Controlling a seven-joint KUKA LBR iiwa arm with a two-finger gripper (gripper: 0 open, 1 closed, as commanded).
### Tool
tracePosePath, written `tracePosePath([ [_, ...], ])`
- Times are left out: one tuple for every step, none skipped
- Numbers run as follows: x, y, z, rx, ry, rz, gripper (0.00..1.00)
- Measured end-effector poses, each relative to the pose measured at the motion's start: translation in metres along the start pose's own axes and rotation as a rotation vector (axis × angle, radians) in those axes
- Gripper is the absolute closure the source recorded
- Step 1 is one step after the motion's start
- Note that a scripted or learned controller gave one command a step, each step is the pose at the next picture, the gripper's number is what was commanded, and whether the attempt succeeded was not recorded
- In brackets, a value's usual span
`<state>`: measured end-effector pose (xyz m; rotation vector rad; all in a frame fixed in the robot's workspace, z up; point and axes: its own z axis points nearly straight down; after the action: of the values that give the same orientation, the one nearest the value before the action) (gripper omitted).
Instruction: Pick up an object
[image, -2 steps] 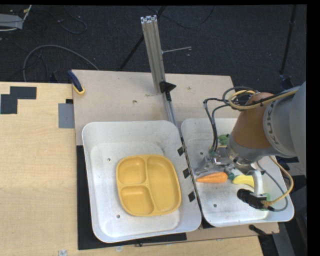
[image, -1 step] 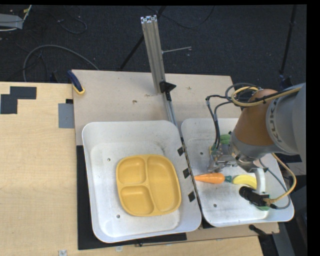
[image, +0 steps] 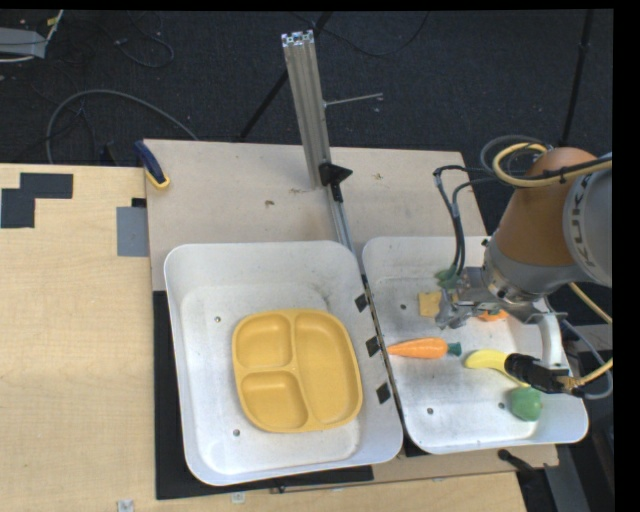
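Over the right bin (image: 560, 428) hangs the gripper (image: 462, 305); I cannot tell its state. Just below it lie a carrot (image: 417, 348), a banana (image: 488, 360) and a green ball (image: 525, 403). Left bin (image: 190, 300) holds 1 yellow tray (image: 296, 369).

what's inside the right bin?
Right bin holds a toy carrot, a banana, a green ball and a small tan block. The gripper covers part of an orange item behind it.

left bin (image: 190, 300) is holding divided plate (image: 296, 369) | right bin (image: 400, 262) is holding carrot (image: 417, 348) left, banana (image: 487, 360) just right of it, ball (image: 524, 403) at near right | gripper (image: 462, 305) is hanging behind carrot
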<state>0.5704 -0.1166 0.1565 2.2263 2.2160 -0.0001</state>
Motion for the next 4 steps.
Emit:
tracePosePath([
  [0.005, 0.002, -0.044, -0.002, 0.000, -0.006, 1.00],
  [0.004, 0.002, -0.088, -0.002, 0.000, -0.006, 1.00],
  [0.060, -0.009, -0.079, 0.005, 0.002, -0.008, 1.00],
  [0.102, -0.026, -0.084, 0.005, 0.002, -0.008, 1.00],
])
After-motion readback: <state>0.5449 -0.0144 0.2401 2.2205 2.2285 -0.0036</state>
